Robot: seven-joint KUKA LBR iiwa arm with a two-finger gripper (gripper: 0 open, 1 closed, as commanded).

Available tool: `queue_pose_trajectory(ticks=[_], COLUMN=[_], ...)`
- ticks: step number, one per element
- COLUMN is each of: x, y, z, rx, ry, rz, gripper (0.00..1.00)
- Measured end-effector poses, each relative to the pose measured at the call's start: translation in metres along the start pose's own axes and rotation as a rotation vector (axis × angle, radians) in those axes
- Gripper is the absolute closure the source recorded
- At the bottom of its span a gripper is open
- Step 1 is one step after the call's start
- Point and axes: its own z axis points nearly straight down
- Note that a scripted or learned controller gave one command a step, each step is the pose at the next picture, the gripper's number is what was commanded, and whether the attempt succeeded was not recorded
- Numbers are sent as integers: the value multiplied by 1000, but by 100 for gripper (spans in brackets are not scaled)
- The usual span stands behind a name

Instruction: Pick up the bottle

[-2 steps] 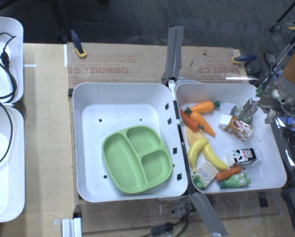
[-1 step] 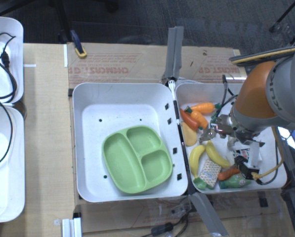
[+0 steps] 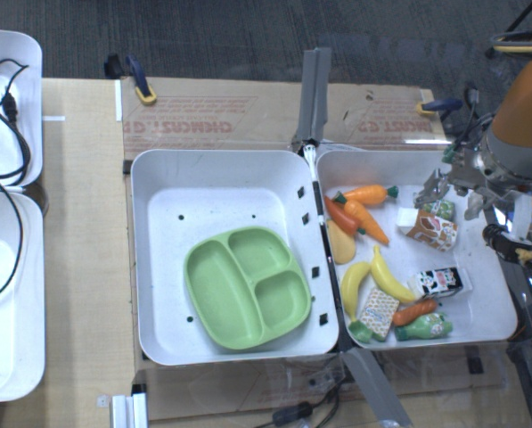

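The bottle (image 3: 424, 327) is small and green. It lies on its side in the front right corner of the right bin (image 3: 502, 301), next to a small carrot (image 3: 414, 311). My gripper (image 3: 453, 198) hangs over the back right part of that bin, well behind the bottle. It is just above a brown carton (image 3: 433, 226), and its fingers are open with nothing between them.
The right bin also holds two carrots (image 3: 359, 210), two bananas (image 3: 383, 276), a black-and-white carton (image 3: 439, 282), a cracker pack (image 3: 379, 311) and a white block (image 3: 406, 217). A green divided plate (image 3: 248, 285) lies in the left bin (image 3: 159, 239).
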Motion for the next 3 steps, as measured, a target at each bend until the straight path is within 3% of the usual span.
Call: queue_pose_trajectory(ticks=[1, 2, 3], x=[-27, -15, -2], y=[-82, -8, 34], z=[68, 67, -75], rx=[2, -1, -2], ry=[2, 1, 0], rz=[-289, -352, -414], gripper=[0, 0, 0])
